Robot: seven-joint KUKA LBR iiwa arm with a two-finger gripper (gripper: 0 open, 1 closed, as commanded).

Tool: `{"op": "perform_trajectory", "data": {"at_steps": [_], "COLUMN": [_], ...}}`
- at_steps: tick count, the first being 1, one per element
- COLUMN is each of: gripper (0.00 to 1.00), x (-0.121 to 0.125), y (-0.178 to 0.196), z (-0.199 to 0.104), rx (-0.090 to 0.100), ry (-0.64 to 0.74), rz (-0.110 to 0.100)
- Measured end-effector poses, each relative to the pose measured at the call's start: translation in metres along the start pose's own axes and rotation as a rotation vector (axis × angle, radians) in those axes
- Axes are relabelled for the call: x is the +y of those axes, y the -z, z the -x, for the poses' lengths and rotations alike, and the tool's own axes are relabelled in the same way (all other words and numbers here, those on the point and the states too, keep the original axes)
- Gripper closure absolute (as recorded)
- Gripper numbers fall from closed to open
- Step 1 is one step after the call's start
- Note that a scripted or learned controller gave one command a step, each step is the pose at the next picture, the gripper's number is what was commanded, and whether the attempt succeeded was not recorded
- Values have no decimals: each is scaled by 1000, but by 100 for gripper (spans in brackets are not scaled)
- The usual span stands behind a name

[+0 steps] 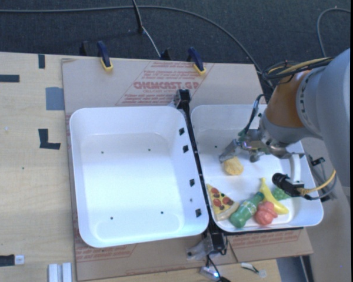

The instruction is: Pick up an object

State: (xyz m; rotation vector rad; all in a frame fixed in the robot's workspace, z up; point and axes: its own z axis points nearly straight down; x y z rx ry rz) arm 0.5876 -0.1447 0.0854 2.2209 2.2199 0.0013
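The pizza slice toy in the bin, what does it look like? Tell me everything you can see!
The pizza slice toy is a small wedge, yellowish like cheese with red round spots like pepperoni, and it looks like plastic. It lies flat on the floor of the right bin, near that bin's front left corner, beside the divider between the two bins. Its wide end points toward the front edge. A green toy lies close on its right, at or near its edge; whether they touch is hard to tell.
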Motion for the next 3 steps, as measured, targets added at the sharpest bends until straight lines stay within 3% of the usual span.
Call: {"op": "perform_trajectory", "data": {"at_steps": [1,2,3], "gripper": [0,0,0], "x": [-31,-8,-27], "y": [45,79,-4], "z": [-30,4,-21], "rx": [1,-1,1], "ry": [2,0,2], "rz": [1,1,-6]}}
